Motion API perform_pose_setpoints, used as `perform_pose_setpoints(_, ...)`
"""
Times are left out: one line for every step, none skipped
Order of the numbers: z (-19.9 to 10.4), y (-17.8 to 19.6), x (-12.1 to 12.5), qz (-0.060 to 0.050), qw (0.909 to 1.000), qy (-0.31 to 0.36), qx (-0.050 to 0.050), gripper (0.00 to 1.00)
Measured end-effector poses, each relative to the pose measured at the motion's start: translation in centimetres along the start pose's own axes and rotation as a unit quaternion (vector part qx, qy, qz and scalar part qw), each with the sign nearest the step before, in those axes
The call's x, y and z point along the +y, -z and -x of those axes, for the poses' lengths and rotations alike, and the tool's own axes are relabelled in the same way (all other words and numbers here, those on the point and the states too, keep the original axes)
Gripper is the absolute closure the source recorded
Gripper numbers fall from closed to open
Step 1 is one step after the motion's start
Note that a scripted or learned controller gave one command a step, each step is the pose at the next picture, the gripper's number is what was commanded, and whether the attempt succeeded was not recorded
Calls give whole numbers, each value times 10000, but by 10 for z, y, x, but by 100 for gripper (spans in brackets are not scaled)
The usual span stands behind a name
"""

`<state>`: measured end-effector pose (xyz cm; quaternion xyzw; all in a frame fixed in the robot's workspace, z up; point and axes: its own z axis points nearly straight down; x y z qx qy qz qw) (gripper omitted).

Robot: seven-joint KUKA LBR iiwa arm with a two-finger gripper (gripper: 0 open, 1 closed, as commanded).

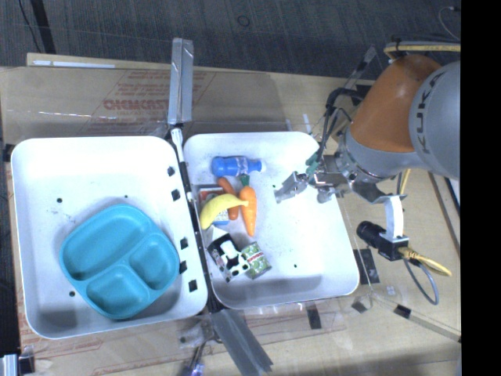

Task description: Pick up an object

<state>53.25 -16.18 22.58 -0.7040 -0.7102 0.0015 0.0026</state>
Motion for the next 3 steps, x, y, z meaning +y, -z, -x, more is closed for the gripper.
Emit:
perform_pose_setpoints(-22,-130,18,0,9965,832,-2,0)
perform_pose_setpoints(-22,-120,18,-14,9964,853,-2,100)
perform_pose_setpoints(-41,-13,58,23,9885,1510,-13,100)
